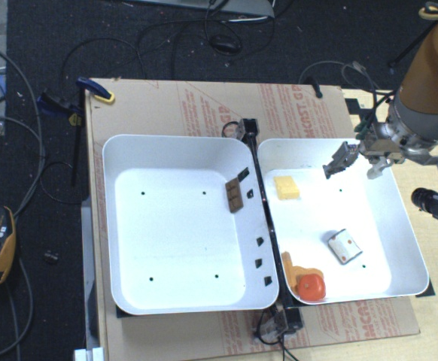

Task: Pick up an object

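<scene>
In the right bin (399, 224) lie a yellow block (287, 188) near the back left, a small white and grey box (345, 246) in the middle, and an orange and red toy (307, 280) in the front left corner. A brown bar (235, 195) leans against the right wall of the left bin (129, 224). My gripper (357, 165) hangs over the back of the right bin, to the right of the yellow block and above it. It is open, with nothing between its fingers (339, 160).
Both bins rest on a cardboard sheet (174, 104). Black clips (261, 241) run along the divide between the bins. Cables and a blue and yellow clamp (95, 90) lie beyond the back left of the sheet.
</scene>
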`<state>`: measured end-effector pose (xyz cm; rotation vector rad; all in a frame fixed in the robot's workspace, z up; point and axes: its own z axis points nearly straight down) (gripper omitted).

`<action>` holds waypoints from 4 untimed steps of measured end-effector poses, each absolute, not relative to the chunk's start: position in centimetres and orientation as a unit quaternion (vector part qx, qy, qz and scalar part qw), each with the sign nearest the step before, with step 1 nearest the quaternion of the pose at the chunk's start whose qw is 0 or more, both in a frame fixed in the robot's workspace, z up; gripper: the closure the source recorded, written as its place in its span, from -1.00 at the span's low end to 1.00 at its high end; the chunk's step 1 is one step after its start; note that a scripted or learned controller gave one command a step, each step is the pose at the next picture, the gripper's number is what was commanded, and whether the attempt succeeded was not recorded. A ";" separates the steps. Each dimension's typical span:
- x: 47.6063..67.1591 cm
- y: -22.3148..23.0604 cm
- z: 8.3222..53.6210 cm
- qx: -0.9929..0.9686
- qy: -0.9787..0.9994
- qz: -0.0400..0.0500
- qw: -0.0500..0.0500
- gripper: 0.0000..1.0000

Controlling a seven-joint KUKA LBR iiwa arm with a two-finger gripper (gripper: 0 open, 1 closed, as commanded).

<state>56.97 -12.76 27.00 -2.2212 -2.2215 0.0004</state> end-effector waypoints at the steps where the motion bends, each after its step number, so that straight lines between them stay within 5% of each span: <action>1: 60.6 -13.7 27.6 -0.707 -0.707 0.000 0.000 -1.00; 3: 60.0 -9.5 28.9 -0.706 -0.708 -0.001 0.000 -1.00; 4: 64.2 -9.4 27.4 -0.707 -0.708 0.000 0.000 -1.00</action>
